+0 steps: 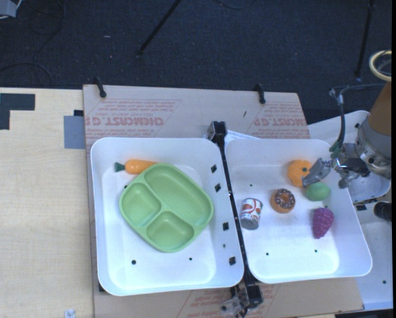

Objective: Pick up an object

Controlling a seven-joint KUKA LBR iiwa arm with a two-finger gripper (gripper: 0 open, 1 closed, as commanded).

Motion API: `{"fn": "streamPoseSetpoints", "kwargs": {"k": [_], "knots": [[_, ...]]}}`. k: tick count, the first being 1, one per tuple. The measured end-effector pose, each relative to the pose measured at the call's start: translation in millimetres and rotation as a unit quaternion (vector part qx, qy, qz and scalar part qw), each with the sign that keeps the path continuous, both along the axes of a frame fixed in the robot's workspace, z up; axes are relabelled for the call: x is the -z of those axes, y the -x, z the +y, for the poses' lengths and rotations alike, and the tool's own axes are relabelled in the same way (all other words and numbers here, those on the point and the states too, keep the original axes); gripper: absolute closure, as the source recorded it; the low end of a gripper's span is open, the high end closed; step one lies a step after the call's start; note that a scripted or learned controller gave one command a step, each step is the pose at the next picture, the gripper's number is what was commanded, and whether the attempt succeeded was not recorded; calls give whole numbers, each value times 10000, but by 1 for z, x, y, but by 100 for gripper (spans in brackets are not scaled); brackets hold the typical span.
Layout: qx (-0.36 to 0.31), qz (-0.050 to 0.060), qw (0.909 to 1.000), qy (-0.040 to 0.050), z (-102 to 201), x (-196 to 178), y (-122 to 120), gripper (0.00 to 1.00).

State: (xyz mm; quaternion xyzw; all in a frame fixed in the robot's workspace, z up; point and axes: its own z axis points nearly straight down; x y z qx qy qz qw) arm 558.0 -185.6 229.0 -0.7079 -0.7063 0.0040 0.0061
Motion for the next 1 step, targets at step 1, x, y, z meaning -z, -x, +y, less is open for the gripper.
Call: {"fn": "streamPoseSetpoints", "kwargs": {"k": [1], "knots": [[-11,-65,10000,15,0,-7,-3,0]]}}
